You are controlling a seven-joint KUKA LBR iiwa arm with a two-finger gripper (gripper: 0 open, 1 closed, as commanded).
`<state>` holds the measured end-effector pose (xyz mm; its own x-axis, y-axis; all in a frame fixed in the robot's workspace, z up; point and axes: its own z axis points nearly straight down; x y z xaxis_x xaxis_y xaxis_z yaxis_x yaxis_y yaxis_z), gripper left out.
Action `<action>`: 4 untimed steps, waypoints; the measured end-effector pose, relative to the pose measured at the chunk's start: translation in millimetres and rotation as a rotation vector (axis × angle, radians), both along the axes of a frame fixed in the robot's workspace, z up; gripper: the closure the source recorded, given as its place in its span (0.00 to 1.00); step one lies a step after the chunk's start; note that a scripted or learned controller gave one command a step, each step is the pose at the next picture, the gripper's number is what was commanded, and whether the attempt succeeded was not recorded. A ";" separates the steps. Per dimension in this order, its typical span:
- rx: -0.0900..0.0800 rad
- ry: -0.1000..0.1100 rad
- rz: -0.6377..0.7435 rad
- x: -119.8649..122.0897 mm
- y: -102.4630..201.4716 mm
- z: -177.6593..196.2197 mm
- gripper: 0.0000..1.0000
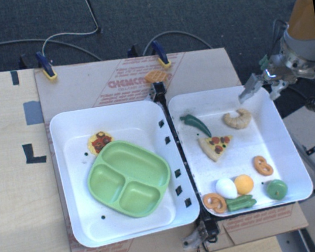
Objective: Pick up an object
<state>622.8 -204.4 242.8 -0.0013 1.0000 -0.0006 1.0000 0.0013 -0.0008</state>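
Observation:
The right bin (283, 132) holds several toy foods: a green chili pepper (196, 124), a pizza slice (216, 146), a tan croissant (238, 118), a pretzel (263, 165), a white egg (226, 188), an orange (244, 184), a second pretzel (215, 203), a green pea pod (241, 202) and a green ball (276, 189). My gripper (261, 89) hangs over the bin's far right corner, just right of and above the croissant. Its fingers are spread apart with nothing between them.
In the left bin (69, 166) lie a green divided plate (129, 179) and a small round pizza (99, 141). A black divider (175, 149) runs between the bins. Clamps (46, 66) and cables sit at the bench's far edge.

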 end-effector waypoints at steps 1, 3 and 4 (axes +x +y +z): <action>0.002 0.005 0.001 44.2 55.9 -124.4 0.00; -0.002 -0.017 0.000 50.7 84.1 -149.8 0.00; -0.001 -0.002 0.000 45.9 53.0 -108.4 0.00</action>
